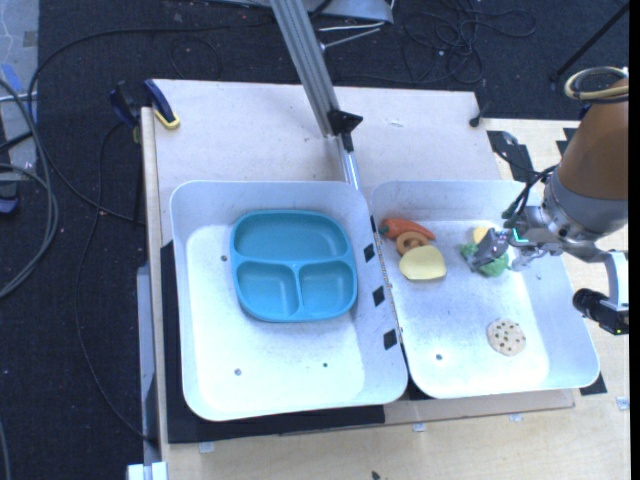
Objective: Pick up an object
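Hovering end effector (497,251), grip state unclear, over small green-and-yellow toy (486,258).

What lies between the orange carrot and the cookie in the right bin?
In the camera view, a yellow piece lies just below the carrot; then bare bin floor up to the cookie.

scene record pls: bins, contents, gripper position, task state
left bin: blue divided tray
right bin: orange toy, yellow toy, green toy, cookie
gripper: low in the right bin, at the green toy
arm: reaches in from the view's right
grasp: cannot tell
task state: no object visibly lifted
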Available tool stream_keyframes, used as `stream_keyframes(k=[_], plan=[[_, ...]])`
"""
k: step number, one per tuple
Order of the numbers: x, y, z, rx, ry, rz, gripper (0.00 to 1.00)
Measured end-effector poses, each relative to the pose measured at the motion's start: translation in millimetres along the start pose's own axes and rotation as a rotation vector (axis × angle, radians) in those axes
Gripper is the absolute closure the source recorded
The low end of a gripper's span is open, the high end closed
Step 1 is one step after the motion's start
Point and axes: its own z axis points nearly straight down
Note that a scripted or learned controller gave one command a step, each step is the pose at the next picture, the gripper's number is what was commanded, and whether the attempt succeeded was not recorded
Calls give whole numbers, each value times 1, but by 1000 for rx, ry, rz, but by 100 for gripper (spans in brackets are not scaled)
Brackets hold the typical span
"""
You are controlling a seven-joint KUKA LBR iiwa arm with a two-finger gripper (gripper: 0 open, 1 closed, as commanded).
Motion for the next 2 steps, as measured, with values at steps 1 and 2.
stream_keyframes(k=[1,2], plan=[[0,1,-2,-4,-1,-1,0],[-10,3,49,-1,-1,2,0]])
